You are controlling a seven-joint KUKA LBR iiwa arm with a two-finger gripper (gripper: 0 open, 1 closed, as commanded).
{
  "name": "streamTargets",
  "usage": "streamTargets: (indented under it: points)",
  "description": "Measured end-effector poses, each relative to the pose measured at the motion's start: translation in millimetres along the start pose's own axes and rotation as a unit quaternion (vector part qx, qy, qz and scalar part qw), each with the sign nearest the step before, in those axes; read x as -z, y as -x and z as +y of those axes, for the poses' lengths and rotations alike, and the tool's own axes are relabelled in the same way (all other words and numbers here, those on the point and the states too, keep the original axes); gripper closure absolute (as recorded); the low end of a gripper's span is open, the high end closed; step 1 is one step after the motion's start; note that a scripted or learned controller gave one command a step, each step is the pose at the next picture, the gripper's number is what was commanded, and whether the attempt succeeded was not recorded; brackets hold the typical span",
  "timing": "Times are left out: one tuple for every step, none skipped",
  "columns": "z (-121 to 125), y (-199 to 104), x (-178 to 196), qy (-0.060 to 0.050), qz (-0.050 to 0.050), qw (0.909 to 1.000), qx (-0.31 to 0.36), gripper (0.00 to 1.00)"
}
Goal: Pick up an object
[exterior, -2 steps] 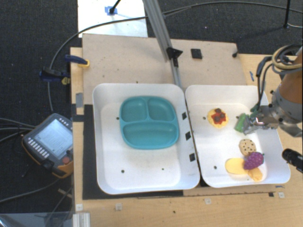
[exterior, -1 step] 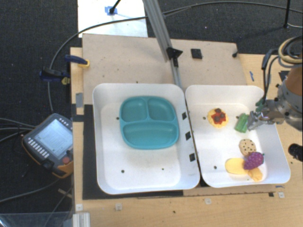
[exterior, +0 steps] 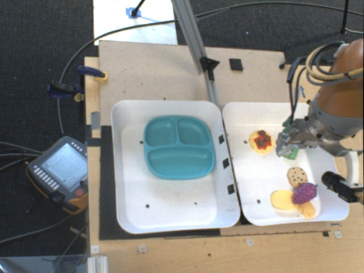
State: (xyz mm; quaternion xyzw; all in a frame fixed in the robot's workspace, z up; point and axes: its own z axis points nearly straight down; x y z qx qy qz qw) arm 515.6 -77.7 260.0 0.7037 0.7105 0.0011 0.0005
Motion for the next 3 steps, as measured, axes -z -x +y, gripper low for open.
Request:
streamTargets:
  points:
    - [22,-50,5,0.001,0.0,1.0,0.001,1.0]
    - [41,-98,-12,0.0,0.0,1.0,0.0,1.0]
    - [58,-148,-28,0.0,0.0,1.0,0.0,1.0]
